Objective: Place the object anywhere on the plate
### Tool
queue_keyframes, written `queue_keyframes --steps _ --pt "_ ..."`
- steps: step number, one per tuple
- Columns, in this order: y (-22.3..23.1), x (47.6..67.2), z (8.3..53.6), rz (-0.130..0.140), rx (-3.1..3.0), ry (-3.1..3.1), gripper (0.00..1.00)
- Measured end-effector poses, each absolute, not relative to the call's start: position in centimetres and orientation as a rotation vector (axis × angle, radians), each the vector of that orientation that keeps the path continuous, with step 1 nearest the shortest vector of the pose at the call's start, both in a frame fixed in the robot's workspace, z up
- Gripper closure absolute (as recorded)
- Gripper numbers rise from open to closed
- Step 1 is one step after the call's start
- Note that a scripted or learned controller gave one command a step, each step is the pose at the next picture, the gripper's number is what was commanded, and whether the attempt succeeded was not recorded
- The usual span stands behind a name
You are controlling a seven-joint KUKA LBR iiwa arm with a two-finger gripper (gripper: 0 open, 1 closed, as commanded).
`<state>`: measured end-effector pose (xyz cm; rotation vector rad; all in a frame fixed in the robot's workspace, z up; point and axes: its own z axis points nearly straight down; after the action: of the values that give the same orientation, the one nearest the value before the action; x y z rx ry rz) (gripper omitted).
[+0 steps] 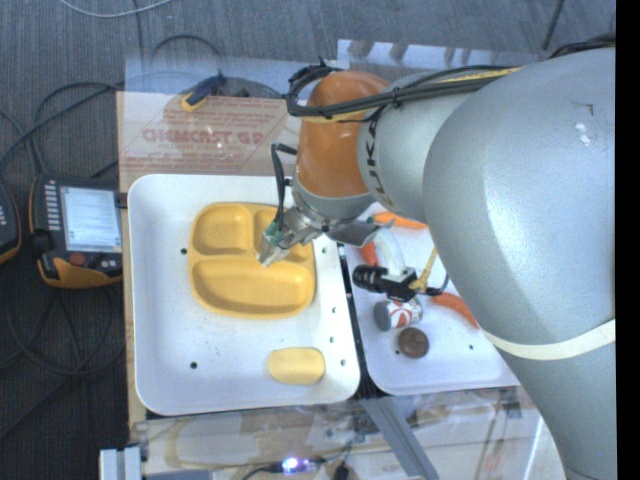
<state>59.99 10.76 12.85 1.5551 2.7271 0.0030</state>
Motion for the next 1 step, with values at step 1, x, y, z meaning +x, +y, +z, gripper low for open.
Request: queue_keyframes --steps 1 --pt "10.68 59.84 12.55 -0.003 1.558 2.73 0.0"
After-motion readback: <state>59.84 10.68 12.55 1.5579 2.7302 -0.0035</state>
